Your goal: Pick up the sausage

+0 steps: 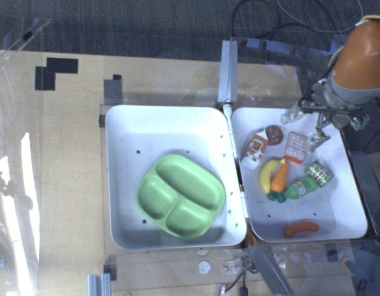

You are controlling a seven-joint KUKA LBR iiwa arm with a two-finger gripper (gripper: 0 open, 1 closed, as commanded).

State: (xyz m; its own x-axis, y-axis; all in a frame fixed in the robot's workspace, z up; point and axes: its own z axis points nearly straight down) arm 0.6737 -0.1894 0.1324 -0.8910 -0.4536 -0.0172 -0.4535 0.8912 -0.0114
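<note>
The sausage (301, 229), a short reddish-brown link, lies on the floor of the right bin (353, 221) close to its front wall, apart from the other items. My gripper (307, 124) hangs over the bin's far right corner below the orange wrist band, well behind the sausage. Its two thin fingers (319, 134) stand spread and open, with nothing between them.
In the middle of the right bin are a banana (267, 174), a carrot (279, 177), a green bottle (298, 190), a small can (319, 174), two small packets (295, 147) and a brown disc (274, 134). A green divided plate (181, 195) lies in the left bin (122, 165).
</note>
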